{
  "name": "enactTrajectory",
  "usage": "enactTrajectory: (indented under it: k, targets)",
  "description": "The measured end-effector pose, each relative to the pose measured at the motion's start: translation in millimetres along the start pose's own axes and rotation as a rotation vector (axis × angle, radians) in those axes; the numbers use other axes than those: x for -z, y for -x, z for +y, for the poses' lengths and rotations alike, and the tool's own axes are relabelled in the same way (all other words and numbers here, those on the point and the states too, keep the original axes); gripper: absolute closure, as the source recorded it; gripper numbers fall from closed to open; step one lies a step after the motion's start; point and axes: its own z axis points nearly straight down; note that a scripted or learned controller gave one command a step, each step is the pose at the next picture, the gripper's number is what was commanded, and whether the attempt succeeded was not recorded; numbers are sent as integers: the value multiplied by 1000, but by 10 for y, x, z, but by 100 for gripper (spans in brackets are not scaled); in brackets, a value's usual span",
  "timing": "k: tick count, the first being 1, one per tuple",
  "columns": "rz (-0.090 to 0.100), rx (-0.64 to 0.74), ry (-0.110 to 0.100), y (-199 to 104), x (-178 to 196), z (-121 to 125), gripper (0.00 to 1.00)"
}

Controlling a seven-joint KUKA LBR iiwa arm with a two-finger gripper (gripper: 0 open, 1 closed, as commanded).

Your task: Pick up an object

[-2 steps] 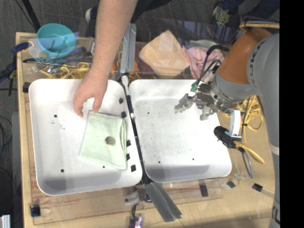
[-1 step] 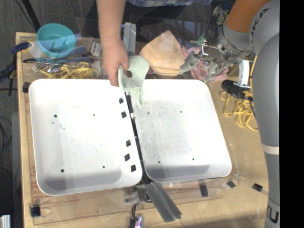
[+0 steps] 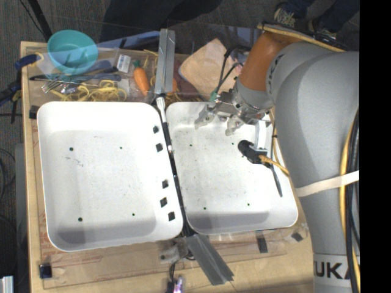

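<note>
We see the end effector (image 3: 217, 122) released above the right bin (image 3: 214, 188); a thin dark stick (image 3: 275, 180) slants upper-left to lower-right.

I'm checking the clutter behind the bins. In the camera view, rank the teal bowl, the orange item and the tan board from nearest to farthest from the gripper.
1. The tan board, just behind the gripper and slightly to its left in the view.
2. The orange item, farther left.
3. The teal bowl, at the far-left back corner.
</note>
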Motion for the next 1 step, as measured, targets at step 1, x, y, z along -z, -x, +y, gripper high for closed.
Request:
enactTrajectory:
  k: [1]
  targets:
    - [0, -80, 6, 195, 808, 45, 0]
